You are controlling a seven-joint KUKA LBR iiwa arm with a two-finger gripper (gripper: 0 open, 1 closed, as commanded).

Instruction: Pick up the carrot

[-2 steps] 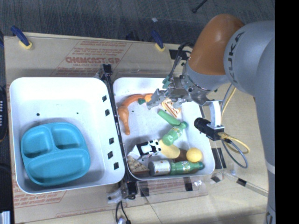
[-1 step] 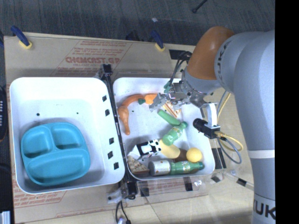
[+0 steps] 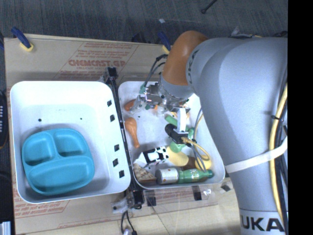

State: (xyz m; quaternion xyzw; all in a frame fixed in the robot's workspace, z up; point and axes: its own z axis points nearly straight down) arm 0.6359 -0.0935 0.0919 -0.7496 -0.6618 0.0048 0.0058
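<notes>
Overhead, the grey arm (image 3: 244, 106) fills the right of the scene, its orange band (image 3: 178, 58) above the wrist, and reaches down into the far end of the right bin (image 3: 217, 153). The left bin (image 3: 58, 97) holds a blue divided tray (image 3: 57, 159) at its near left. The gripper (image 3: 151, 98) sits low at the far left of the right bin; whether it is open or closed cannot be told, as the wrist and cabling hide it. The carrot (image 3: 132, 130) lies along the left wall of the right bin, just near of the gripper, with another orange piece (image 3: 128, 105) beside the gripper. A green bottle (image 3: 183, 175) lies on its side at the near end, beside a yellow banana (image 3: 177, 159) and a black-and-white toy (image 3: 157, 154).
</notes>
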